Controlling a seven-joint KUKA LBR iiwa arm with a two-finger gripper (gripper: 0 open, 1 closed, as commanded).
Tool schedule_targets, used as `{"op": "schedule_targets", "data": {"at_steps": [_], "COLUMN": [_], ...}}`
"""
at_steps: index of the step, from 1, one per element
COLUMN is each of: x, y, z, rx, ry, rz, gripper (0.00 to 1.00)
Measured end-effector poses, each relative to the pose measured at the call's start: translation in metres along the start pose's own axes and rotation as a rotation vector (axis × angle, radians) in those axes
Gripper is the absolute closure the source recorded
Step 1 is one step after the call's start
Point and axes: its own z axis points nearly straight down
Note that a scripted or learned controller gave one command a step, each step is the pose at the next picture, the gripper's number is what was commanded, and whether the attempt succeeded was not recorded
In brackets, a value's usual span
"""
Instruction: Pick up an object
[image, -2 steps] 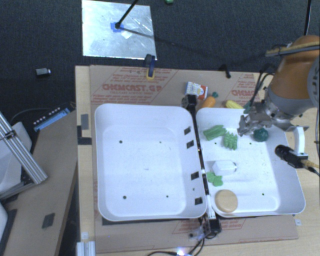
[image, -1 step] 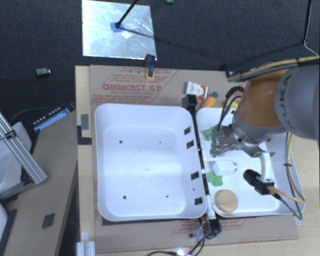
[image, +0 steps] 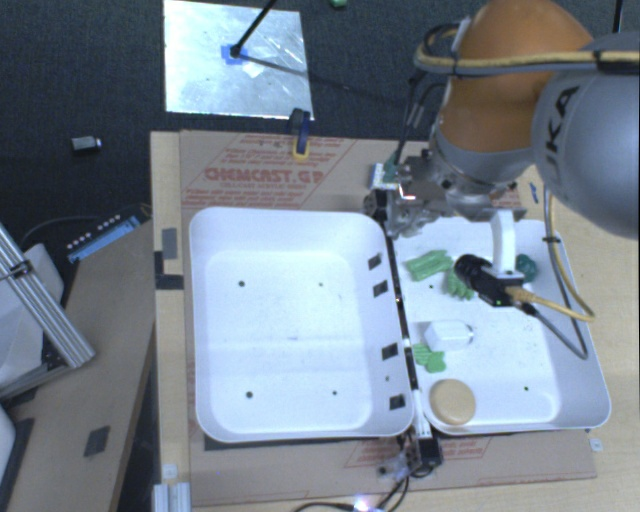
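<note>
The grey arm (image: 590, 130), with its orange band (image: 510, 60) above the wrist, reaches over the far edge of the right bin (image: 545, 385), as the camera sees it. Its gripper (image: 402, 198) hangs above that bin's far corner next to the divide between the two bins. The wrist hides it from above, so I cannot tell whether the claw is open, closed or gripping anything. All the loose objects lie in the right bin. A ridged green piece (image: 428, 264) sits near the far edge, close to the divide and just below the gripper in the view, and a smaller green bit (image: 458, 288) lies just beside it toward the bin's middle. A teal object (image: 527, 268) lies nearer the outer edge, partly hidden behind the robot's hardware. Around the middle, by the divide, a white block (image: 449, 334) rests touching or almost touching another green piece (image: 429, 359). A round tan disc (image: 453, 401) lies in the near corner by the divide. The left bin (image: 215, 235) carries small black clips (image: 381, 290) along the edge it shares with its neighbour. Both bins rest on a printed cardboard sheet (image: 262, 172).
</note>
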Motion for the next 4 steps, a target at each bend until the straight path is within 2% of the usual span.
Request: {"op": "schedule_targets", "data": {"at_steps": [1,2,3,4], "x": [0.026,0.027,0.033,0.013], "y": [-0.076,-0.091,-0.076,-0.072], "z": [0.000,-0.087,-0.099,-0.223], "rx": [0.020,0.009,0.014,0.002], "ry": [-0.003,-0.003,-0.005,-0.003], "rz": [0.007,0.010,0.011,0.012], "gripper": [1.00,1.00,1.00,1.00]}}
